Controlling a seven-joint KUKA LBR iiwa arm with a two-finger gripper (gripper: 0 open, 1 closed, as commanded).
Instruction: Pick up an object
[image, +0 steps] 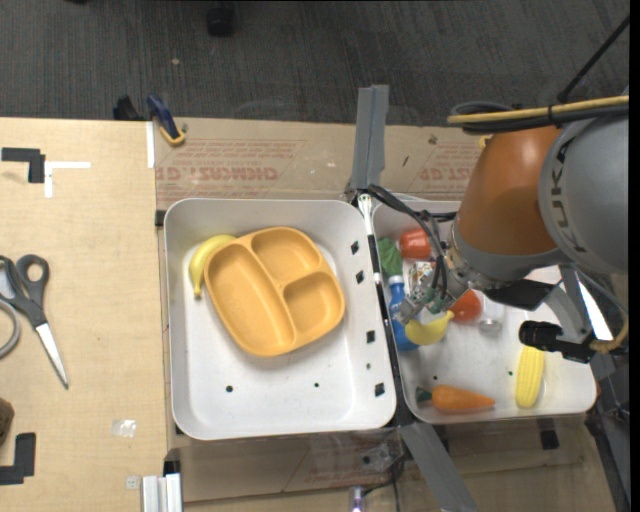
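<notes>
The arm reaches into the right bin (575, 402), and its orange band (505, 190) covers the bin's upper part. My gripper (428, 298) hangs low at the left side of this bin. It is directly above a small yellow object (433, 328) and looks to be touching it. A blue object (399, 312) lies just to its left, with a green one (388, 258) and a red one (414, 242) behind. A red-orange round piece (468, 305) sits right of the gripper. An orange carrot (462, 400) and a yellow corn cob (530, 375) lie near the front.
The left bin (195, 405) holds an orange divided plate (272, 290) with a banana (204, 260) along its left edge. Scissors (35, 310) lie on the wooden bench at the far left. A cardboard strip (250, 160) runs behind the bins.
</notes>
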